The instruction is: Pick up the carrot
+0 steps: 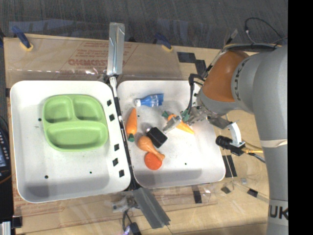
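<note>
Grey arm (266, 111) w/ orange band comes in from the right, bulky, covering the right bin's right edge. Two white bins sit side by side on the bench: left bin (29, 175) holds a green divided plate (74, 121), three compartments, lying flat toward its far half. Right bin (205, 168) holds the small stuff. Gripper (177, 120) is down inside the right bin, approx mid-bin, toward the far-right part; can't tell how its fingers stand, too small & dark vs the clutter. A small orange-yellow cone-shaped piece (185, 128) lies just beside the tip, on its near-right side; whether it's touching, can't tell. Carrot (131, 123) lies at the right bin's left side, near the divider wall, long axis running far-to-near, green end toward the near side, well apart from the gripper. Orange pear-like toy (150, 153) lies near-right of the carrot, w/ a black block (157, 137) touching its far end. Blue bottle (149, 101) lies on its side at the far part of the bin.
</note>
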